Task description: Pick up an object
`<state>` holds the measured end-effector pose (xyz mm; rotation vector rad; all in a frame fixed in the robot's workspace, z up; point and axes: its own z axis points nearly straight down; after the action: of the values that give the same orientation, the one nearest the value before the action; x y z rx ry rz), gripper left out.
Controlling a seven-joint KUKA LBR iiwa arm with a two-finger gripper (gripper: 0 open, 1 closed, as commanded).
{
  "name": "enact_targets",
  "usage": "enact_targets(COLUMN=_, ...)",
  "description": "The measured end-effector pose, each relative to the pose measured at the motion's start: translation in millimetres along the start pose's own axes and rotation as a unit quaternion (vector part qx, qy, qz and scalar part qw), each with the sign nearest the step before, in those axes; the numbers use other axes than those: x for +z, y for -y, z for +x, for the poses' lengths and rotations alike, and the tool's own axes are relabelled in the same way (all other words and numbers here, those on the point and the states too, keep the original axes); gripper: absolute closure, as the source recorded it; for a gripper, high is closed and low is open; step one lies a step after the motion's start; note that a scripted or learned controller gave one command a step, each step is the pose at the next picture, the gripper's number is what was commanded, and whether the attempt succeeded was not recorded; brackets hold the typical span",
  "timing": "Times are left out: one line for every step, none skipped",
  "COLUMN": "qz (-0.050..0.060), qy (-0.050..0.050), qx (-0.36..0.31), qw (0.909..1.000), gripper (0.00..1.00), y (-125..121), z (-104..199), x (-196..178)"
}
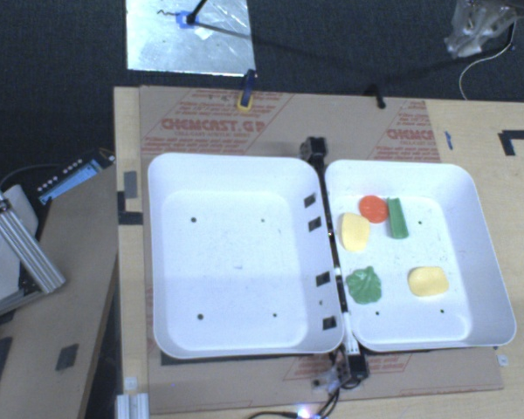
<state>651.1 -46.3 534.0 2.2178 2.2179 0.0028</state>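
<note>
White and shallow, the right-hand plastic bin (pixel 480 234) holds a round red-orange piece (pixel 372 208), green stick (pixel 396 217), pale yellow block (pixel 355 232), leafy green piece (pixel 364 285) and yellow lump (pixel 428 281). Up in the top right corner the metal gripper (pixel 473 26) hangs well apart from them.

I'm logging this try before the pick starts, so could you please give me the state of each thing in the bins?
orange round piece: lying in the right bin, touching the green block
green block: lying flat
pale yellow piece: lying flat
green leafy piece: lying flat
yellow piece: lying apart
</note>
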Motion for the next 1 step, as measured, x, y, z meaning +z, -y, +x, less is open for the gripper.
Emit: enact_targets(qz=0.001, qy=-0.001, qx=0.000, qw=1.0000, gripper=1.00, y=59.5, z=-15.9, x=-2.2)
